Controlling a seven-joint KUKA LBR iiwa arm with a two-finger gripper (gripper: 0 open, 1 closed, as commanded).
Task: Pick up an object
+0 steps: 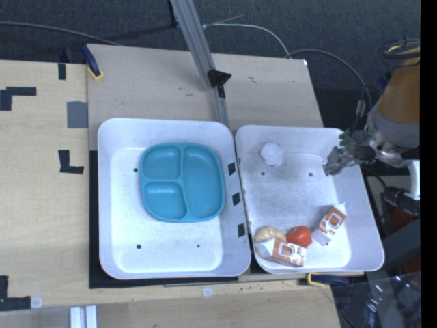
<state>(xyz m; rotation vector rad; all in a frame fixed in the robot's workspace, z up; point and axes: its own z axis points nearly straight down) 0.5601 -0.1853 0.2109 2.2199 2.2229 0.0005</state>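
The right bin (355,251) holds a white crumpled ball (272,154) near its back, a beige bread-like piece (268,234), a red tomato-like ball (299,236), and two small orange-and-white cartons (289,253) (330,222) toward the front. My gripper (334,161) hangs over the right bin's far right edge, apart from all of these. The arm's orange band (403,91) shows above it. Nothing shows between the fingers.
The left bin (116,251) carries a blue sectioned plate (182,182). A metal pole (198,39) slants up from between the bins at the back. Cables run over the dark floor behind the bench.
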